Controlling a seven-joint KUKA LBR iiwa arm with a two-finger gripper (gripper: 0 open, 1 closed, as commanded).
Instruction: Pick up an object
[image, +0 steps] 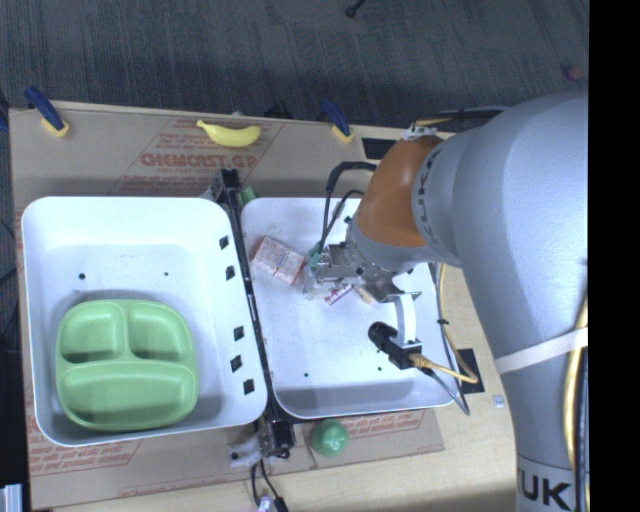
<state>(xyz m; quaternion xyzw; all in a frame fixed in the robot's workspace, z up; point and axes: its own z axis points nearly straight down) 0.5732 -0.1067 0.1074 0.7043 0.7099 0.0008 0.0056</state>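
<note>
Jaws (335, 285) are lowered into the right bin (300, 390), their state being impossible to tell (hidden beneath the wrist). Just beside them a small carton (277, 259) lies, judged light, stiff-walled and best gripped across its narrow sides.

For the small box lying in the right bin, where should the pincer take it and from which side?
Probably from straight above, closing across the short width of the small box. It lies flat and skewed on the floor of the right bin, so its long side edges are the ones offered. Its left end sits near the divider wall, so spanning the length looks cramped. The pincer is just to its right.
</note>
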